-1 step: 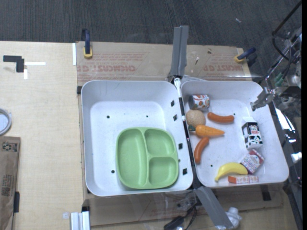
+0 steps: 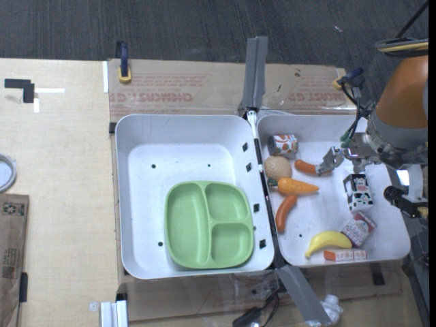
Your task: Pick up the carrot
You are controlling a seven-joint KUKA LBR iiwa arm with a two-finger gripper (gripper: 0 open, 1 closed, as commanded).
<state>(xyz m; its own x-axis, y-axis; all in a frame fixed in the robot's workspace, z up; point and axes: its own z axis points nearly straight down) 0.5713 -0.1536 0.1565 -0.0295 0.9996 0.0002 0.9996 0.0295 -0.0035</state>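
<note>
We see the carrot (image 2: 298, 187) lying in the right bin (image 2: 381, 251), just left of our gripper (image 2: 330, 162) and a little nearer the camera. The gripper hovers with fingers parted, grasping nothing; a small orange-red piece (image 2: 306, 167) lies just beside it.

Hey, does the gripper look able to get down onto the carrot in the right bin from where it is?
Probably yes. The gripper hovers just right of the carrot, whose top is uncovered. A potato-like ball and two orange sausages crowd its sides, so finger room is tight.
</note>
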